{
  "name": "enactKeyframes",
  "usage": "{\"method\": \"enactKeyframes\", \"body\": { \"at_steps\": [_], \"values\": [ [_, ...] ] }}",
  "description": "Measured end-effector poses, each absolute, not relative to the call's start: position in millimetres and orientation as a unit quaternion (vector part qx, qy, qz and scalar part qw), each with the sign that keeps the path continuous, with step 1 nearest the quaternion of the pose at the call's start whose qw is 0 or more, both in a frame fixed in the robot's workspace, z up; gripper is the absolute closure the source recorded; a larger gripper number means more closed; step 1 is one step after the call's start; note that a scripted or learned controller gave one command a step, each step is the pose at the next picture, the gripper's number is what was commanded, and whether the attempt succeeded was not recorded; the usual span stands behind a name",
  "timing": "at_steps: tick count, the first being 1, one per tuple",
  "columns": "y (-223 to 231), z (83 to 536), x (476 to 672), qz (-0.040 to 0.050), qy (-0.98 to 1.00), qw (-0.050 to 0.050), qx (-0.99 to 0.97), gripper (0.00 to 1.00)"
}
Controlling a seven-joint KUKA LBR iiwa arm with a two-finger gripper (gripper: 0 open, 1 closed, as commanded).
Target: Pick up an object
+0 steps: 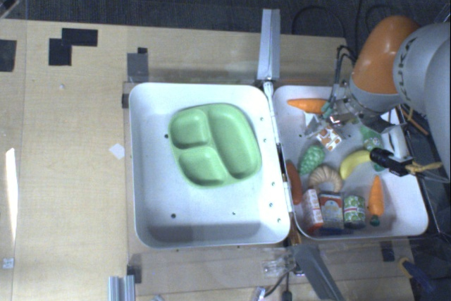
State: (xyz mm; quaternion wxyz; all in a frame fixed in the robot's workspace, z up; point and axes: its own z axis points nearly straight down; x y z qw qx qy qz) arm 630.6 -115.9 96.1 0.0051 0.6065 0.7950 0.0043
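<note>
I cannot tell the grey gripper's (332, 116) jaw state. It hangs over the crowded right white bin (417, 216), beside the orange plastic carrot (308, 106); neighbouring toys may deflect any grasp.

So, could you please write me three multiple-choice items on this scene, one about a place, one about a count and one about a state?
1. Where does the green divided plate lie?
A. In the left bin
B. In the right bin
C. On the bare bench

2. How many compartments does the plate have?
A. Two
B. Three
C. Five

3. How does the banana stand to the gripper?
A. It is clamped in the gripper
B. It lies in the right bin, apart from the gripper
C. It hangs over the bin's edge

Answers:
1. A, the plate rests on the left bin's white floor.
2. B, two smaller wells sit beside one longer one.
3. B, the banana lies among the toy food, below and to the right of the gripper.
</note>
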Motion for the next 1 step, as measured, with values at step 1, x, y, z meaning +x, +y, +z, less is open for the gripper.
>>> {"method": "enactKeyframes", "body": {
  "at_steps": [1],
  "values": [
    [-55.2,252.0,618.3,0.0025,0.744,0.003,0.668,1.0]
  ]
}}
